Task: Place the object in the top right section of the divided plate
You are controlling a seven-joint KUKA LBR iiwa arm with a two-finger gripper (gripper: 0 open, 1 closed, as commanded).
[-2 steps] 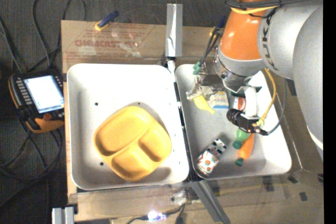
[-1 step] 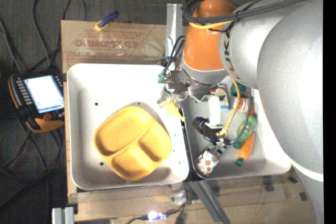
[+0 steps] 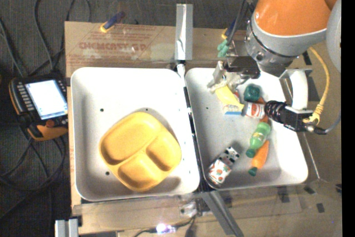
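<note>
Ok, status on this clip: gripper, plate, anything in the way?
Gripper low over right bin, at the yellow packet. Divided plate in left bin, sections bare. Bottle, carrot, carton nearby.

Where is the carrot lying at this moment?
In the camera view the carrot lies in the right bin, toward its lower right corner, just below the green bottle and right of the small carton.

Yellow divided plate [image 3: 141,151], white bins [image 3: 89,86], green bottle [image 3: 258,139].
</note>
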